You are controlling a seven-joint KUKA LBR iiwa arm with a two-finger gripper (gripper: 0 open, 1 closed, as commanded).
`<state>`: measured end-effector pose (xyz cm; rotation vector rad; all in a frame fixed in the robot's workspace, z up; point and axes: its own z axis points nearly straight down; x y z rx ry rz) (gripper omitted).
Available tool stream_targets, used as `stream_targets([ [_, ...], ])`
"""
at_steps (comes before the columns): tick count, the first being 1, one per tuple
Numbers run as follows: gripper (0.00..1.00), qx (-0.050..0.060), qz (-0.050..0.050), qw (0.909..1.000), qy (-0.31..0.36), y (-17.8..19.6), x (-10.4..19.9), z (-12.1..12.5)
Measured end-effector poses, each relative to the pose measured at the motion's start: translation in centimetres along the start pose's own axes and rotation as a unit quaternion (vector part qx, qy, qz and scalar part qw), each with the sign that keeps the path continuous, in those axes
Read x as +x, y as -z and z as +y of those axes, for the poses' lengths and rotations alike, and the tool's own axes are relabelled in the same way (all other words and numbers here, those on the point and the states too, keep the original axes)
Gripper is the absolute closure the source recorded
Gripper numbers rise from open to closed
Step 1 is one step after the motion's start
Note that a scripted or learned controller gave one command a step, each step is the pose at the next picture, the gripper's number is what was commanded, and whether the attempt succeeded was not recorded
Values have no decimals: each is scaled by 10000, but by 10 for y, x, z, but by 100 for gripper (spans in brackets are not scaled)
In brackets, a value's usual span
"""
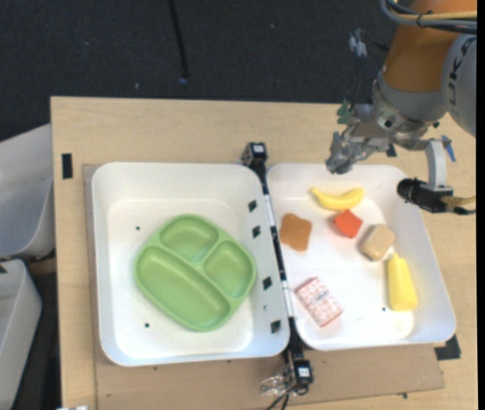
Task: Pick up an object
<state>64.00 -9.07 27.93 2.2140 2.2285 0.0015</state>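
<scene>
I've got the hand (342,162) over the right bin's (435,314) far edge, can't tell its state, nothing grasped yet; banana (338,197) just near of it, pick still pending.

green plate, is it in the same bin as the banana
No, the green plate lies in the left bin; the banana is in the right bin.

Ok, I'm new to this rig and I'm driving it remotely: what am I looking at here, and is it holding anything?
One fixed camera looks down at a slant on a bench. The grey and orange arm ends in a gripper, hovering over the far edge of the right bin. That bin holds a banana, brown cookie, red block, tan block, yellow bottle and pink box. The left bin holds a green divided plate. Nothing shows in the gripper.
</scene>
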Motion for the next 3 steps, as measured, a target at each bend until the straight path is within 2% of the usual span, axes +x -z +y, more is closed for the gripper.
stream_targets([
  [1,100,6,3,10000,-1,-7,55,-13],
  [2,100,-7,-1,10000,-4,-4,102,-12],
  [3,100,11,-2,10000,-2,-22,158,-11],
])
